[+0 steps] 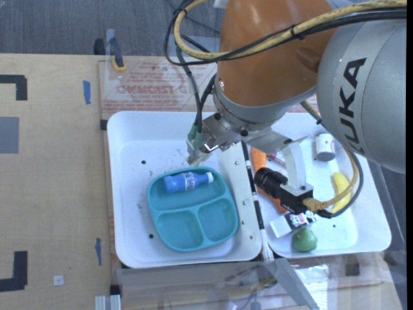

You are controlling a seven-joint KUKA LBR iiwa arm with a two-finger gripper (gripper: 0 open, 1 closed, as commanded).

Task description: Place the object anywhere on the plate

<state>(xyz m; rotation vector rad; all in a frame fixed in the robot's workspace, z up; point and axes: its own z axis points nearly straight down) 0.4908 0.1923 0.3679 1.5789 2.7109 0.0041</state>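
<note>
- The grey KUKA arm (361, 76), with its glossy orange band (271, 37), reaches in from three o'clock and covers the upper middle of the view; yellow and black cables loop around it.
- Two shallow white plastic bins sit side by side: the left bin (126, 192) carries the plate, and the right bin (371, 228) holds loose clutter.
- The teal plastic plate (193, 221), rounded and split into three compartments, lies in the left bin toward six o'clock.
- The two-finger gripper (195, 148) hangs just past the plate's twelve o'clock rim; whether it is released or clenched I cannot tell, and nothing is visible in its grasp.
- The small blue bottle with a white cap (187, 182) lies on its side in the plate's long upper compartment, its long axis running nine to three o'clock, cap toward three.
- The deciding relation: the bottle lies at six o'clock from the gripper, close beneath it, and it already rests on the plate, so the task looks essentially done; what remains is likely a clean retreat.
- In the right bin, a green rounded lump (304, 239) sits at six o'clock, and a white cylinder (324, 146) at twelve.
</note>
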